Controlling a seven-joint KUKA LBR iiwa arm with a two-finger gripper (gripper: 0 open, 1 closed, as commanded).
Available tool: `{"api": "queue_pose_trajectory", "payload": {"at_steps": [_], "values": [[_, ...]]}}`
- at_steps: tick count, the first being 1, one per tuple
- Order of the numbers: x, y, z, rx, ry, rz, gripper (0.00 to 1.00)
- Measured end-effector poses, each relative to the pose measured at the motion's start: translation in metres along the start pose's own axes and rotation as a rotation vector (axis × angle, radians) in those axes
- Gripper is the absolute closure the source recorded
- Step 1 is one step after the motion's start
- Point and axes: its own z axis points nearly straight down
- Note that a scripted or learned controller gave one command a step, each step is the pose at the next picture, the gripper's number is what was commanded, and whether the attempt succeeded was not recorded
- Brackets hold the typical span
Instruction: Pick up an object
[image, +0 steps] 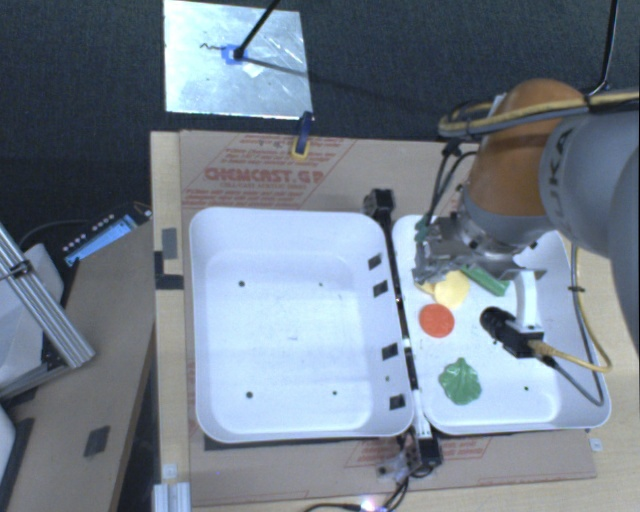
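Green leafy object (460, 381) in right bin (570, 405); cardboard (262, 165) lettered "CHEMCAST".

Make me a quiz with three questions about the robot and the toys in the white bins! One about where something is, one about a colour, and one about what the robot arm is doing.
1. Which bin holds the toys?
A. the left bin
B. the right bin
C. both bins

2. What colour is the round flat toy?
A. blue
B. orange-red
C. white

3. Where is the arm's gripper?
A. low over the right bin, by the yellow toy
B. over the left bin
C. out over the dark floor

Answers:
1. B: the round flat toy, the yellow toy, the leafy green toy and the green stick all lie in the right bin.
2. B: it shows orange-red against the white floor of the bin.
3. A: the gripper hangs just above the yellow toy, away from the left bin.
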Motion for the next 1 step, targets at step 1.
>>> {"api": "queue_pose_trajectory", "payload": {"at_steps": [1], "values": [[0.1726, -0.0274, -0.0804, 0.005, 0.010, -0.015, 1.00]]}}
